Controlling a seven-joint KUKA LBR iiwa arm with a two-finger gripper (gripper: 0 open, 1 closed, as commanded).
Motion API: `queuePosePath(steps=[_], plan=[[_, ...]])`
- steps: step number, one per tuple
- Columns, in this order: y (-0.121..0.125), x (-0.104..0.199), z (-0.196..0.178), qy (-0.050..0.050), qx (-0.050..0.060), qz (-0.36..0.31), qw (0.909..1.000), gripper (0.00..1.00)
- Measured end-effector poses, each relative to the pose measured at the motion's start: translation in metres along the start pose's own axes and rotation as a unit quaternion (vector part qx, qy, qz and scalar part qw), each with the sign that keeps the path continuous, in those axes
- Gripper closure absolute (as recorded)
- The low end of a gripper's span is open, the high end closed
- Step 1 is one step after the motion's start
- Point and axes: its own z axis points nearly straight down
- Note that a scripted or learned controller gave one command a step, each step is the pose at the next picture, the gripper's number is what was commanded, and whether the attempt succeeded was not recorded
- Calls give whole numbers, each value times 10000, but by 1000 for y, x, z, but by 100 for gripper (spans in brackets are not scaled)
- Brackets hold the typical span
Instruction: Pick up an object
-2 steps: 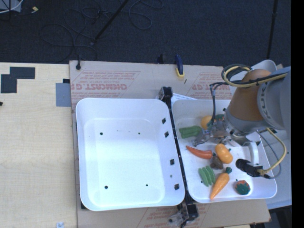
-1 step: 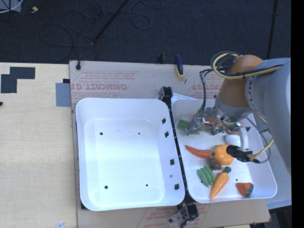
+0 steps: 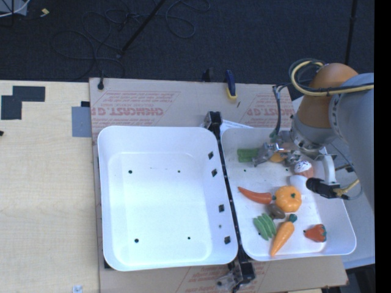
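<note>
Down at the front edge of the bench I can see a small black clamp (image 3: 239, 276) between the two bins — that bit looks nearest to me.

My gripper (image 3: 276, 152) is low in the right bin (image 3: 348, 244), near its back wall. I cannot tell if its fingers are open or shut; they are too small and dark from up here. I see nothing held between them. A green toy (image 3: 247, 155) lies just beside the gripper, on its left. A little orange thing (image 3: 278, 158) sits right under the gripper, partly hidden.

A bit nearer me, a small white and red thing (image 3: 303, 166) rests by the arm (image 3: 342, 112). Past that come the toys I could pick — a red pepper (image 3: 255, 195) touching an orange pumpkin (image 3: 288, 198), and a small brown thing (image 3: 276, 211) tucked under the pumpkin. Below them lie a green pod (image 3: 265, 226) and a carrot (image 3: 281, 237), side by side. A red strawberry (image 3: 315, 232) sits apart near the right wall.

My arm comes in from the right, grey with an orange band, with a black cable and plug (image 3: 327, 189) hanging by it.

Across the black divider sits the left bin (image 3: 107, 163), white with a few dark dots on its floor. Both bins rest on brown cardboard (image 3: 153, 105) on the pale wood bench (image 3: 43, 194).
</note>
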Motion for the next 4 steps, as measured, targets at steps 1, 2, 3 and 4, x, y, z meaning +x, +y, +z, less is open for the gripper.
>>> queuePosePath(steps=[1,2,3,4], plan=[[-2,-52,1,9,31,-2,10000,0],[-1,-51,-12,19,30,-13,10000,100],[3,12,-178,-1,-90,-40,10000,100],[1,75,-263,8,-55,-41,10000,100]])
